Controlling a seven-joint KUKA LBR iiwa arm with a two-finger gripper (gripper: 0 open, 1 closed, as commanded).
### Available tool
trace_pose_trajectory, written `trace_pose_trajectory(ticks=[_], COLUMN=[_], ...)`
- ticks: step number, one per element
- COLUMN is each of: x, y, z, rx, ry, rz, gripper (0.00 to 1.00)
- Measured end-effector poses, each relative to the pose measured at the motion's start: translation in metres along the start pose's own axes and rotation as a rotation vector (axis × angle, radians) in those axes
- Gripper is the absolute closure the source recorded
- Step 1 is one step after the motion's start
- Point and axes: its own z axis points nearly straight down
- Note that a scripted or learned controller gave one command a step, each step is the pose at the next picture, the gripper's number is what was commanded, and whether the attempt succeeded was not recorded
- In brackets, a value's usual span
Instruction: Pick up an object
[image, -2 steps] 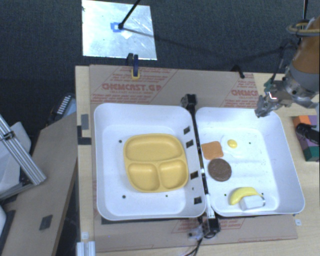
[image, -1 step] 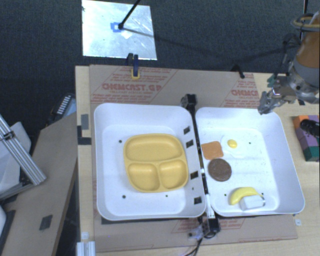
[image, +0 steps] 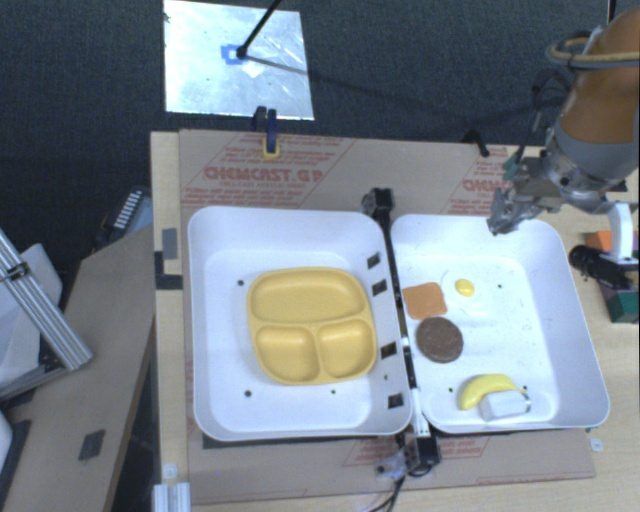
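Banana far from raised pincer.

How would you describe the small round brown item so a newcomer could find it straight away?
Start at the right bin, the one nearest the arm. Near its left wall, just below the flat orange square, lies the brown disc. It is the only dark, circular piece there: the fried egg above is pale, and the banana below is curved and yellow.
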Motion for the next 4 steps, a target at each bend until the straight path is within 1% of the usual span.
trace_pose_trajectory(ticks=[1,2,3,4], x=[0.055,0.096,0.142,0.196], y=[-0.017,-0.027,-0.048,-0.069], z=[-0.001,0.01,0.022,0.032], rx=[0.001,0.002,0.003,0.003], ry=[0.0,0.0,0.0,0.001], rz=[-0.001,0.0,0.0,-0.001], gripper=[1.0,1.0,1.0,1.0])
